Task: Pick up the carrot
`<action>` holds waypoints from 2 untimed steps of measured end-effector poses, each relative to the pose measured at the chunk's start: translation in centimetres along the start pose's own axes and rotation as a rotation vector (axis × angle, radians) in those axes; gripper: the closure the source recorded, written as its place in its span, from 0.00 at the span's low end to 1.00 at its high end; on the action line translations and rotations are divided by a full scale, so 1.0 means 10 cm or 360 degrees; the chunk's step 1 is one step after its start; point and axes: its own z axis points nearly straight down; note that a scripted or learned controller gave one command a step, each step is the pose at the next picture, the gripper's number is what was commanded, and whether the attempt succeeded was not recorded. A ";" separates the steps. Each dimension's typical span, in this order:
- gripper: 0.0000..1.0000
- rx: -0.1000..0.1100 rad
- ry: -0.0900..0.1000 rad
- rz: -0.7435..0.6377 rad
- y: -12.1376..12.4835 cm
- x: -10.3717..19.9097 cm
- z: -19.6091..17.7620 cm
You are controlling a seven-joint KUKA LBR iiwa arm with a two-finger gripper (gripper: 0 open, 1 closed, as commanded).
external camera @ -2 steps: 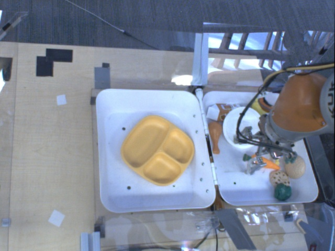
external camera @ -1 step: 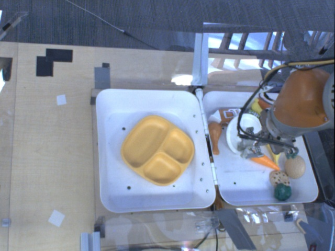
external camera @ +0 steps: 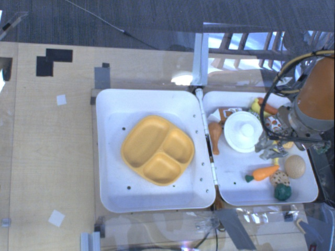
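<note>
Here the right bin [external camera: 309, 195] holds the clutter; the gripper [external camera: 272, 149] hovers over it, and whether it is apart or together I cannot tell. The carrot [external camera: 263, 173] lies just at its six o'clock, ungrasped. Best to descend straight, straddling the carrot's width, clear of the egg [external camera: 295, 167] at three o'clock.

Overhead, slanted, seemingly mid-distance over both bins [external camera: 104, 156]

Grey arm [external camera: 313, 114], broad orange band above wrist.
Black and yellow cables [external camera: 282, 77] loop off the band's left side; grey metal gripper [external camera: 272, 149] under a ribbed grey collar.
</note>
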 end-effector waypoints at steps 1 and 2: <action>0.00 -0.0003 0.0002 -0.0001 0.01 0.00 0.01; 0.00 0.0001 -0.0005 -0.0091 0.24 0.01 0.95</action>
